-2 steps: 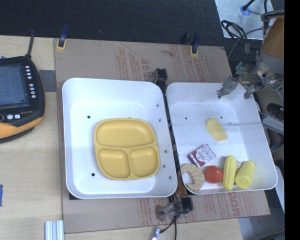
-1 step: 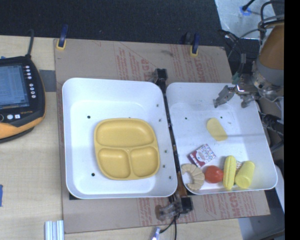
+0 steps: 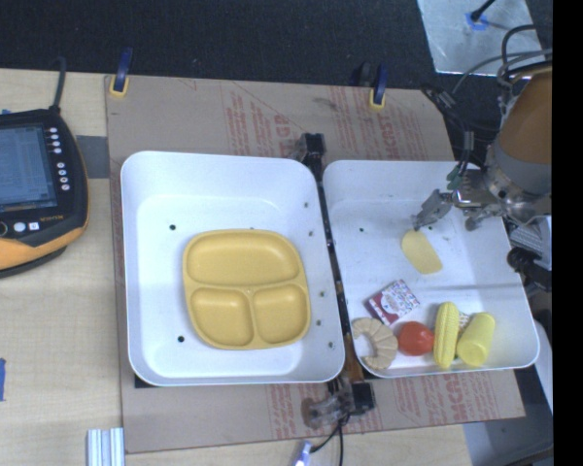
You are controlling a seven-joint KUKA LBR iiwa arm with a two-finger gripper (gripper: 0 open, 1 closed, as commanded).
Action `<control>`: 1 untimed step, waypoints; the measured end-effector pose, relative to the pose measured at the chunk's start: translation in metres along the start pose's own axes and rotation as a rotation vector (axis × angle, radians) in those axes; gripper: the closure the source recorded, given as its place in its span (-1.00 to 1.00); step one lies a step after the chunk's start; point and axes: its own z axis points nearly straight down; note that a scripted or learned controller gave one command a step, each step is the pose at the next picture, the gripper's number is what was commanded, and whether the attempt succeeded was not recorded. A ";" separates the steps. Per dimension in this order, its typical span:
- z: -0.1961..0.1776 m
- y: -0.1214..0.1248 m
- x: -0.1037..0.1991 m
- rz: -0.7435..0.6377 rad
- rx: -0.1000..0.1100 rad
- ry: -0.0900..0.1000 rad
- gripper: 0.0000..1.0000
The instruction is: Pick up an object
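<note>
A: Risk check. The gripper (image 3: pixel 450 209) is hanging over the right bin (image 3: pixel 369 187), near its back right corner. The pale yellow block (image 3: pixel 422 252) is lying just in front of it, apart from the fingertips.

B: Fingers?

A: Looking spread, nothing between them. If it's dropping straight down from there, I'm judging it's closing on bare floor beside the block, or clipping its edge and skidding it away.

B: Other targets?

A: Packed along the front wall: corn cob (image 3: pixel 447 334), yellow bottle (image 3: pixel 475 339), tomato (image 3: pixel 415 338), cookie (image 3: pixel 374 343), red packet (image 3: pixel 394 301). They're touching, so a grab there is risking two things or a wall hit.

B: Arm pose?

A: Reaching in from the right, wrist sitting low over the bin, fingers pointing left and down. The left bin (image 3: pixel 146 260) is carrying the yellow tray (image 3: pixel 245 287), well apart.
</note>
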 end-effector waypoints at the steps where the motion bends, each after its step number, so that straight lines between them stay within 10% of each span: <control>1: 0.058 0.004 0.018 -0.001 0.001 0.001 -1.00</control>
